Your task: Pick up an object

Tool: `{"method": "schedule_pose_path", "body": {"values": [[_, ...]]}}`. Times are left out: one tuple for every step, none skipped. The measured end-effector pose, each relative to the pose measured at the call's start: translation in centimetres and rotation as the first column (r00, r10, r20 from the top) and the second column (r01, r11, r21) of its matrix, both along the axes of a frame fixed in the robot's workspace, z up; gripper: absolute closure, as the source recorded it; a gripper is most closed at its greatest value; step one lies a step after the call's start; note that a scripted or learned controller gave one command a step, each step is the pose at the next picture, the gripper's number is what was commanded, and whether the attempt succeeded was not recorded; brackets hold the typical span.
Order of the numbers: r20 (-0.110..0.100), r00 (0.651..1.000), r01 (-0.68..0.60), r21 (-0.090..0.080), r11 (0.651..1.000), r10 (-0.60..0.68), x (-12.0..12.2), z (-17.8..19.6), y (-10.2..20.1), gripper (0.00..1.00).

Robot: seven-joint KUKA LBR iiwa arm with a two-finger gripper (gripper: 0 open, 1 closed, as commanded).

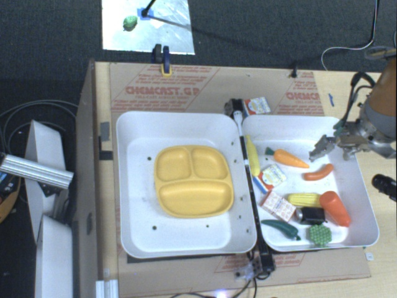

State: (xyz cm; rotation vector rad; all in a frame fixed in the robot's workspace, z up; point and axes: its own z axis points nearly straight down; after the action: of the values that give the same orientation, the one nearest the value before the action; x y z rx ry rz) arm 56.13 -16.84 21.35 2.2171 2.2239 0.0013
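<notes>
Right-hand shallow white bin holding the graspable items: an orange plastic carrot with a green top at the far left; an orange-red sausage to its right; a yellow corn cob and a red-orange pepper-like piece nearer the viewer; a long yellow banana-like piece along the left wall; a small red-and-white printed packet; a dark green chilli; a textured green block at the near edge. The hand of the grey arm enters from the right and sits over the far right of this bin, just right of the carrot and above the sausage; its two fingers stand apart with nothing between them. Left-hand white bin carrying a yellow three-compartment plastic plate. Both bins rest on a brown cardboard-covered surface printed in red with "CHEMCAST GP"; a dark carpeted floor surrounds it, and a reflective sheet lies at the far side.
</notes>
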Motion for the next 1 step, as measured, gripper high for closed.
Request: {"method": "schedule_pose_path", "body": {"values": [[0.0, 1.0, -0.001, 0.0, 1.0, 0.001, 2.08, -2.8, 3.7, 0.0]]}}
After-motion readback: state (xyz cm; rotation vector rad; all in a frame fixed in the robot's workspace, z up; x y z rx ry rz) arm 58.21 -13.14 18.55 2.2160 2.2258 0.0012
